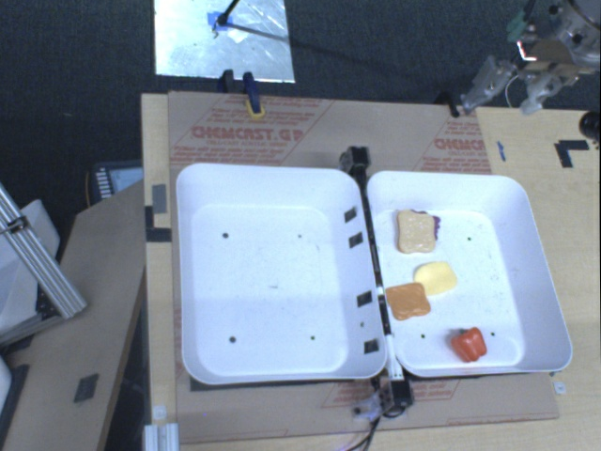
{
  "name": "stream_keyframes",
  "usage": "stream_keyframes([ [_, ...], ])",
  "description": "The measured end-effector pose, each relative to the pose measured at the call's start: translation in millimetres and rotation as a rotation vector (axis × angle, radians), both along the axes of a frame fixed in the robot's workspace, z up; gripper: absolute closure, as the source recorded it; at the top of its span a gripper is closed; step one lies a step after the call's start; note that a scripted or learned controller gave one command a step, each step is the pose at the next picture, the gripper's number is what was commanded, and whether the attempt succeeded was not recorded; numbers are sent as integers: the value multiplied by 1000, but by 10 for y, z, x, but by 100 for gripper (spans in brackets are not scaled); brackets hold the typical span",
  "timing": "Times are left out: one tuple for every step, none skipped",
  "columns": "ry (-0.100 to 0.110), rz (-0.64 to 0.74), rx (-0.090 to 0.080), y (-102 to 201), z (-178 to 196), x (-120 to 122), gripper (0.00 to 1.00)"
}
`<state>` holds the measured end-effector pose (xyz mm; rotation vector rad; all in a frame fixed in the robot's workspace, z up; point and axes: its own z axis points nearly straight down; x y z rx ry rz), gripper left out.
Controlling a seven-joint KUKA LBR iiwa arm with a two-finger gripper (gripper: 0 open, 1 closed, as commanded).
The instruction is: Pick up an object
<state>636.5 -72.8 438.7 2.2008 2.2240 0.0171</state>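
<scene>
Nearest the camera I note the red pepper (470, 344), lying in the near corner of the right bin (540, 252). It looks like a small, light plastic toy, rounded and probably slick; I would judge it stiff enough to pinch across its narrow middle, though it could roll or squirt out.

Farther in lie three flat pieces: an orange slice (408, 301) hard by the divider, a yellow slice (436, 277) just beside and partly touching it, and a toast (416, 232) at the far side, with something purple (435, 222) peeking from under its edge. I judge these thin, light and stiff, awkward to grip flat; an edge hold would be needed.

Count: one pepper, one orange slice, one yellow slice, one toast, all in the right bin. Two bins in all, with the left bin (188, 252) beside it.

The gripper (510, 78) hangs at far right, beyond the bins, well apart from every item. Its fingers appear spread, with nothing between them.
</scene>
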Motion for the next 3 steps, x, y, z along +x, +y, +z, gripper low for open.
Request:
stream_keyframes([
  [1, 1, 2, 592, 953, 332, 0],
  [9, -2, 0, 549, 1005, 322, 100],
  [26, 2, 4, 1488, -160, 311, 100],
])
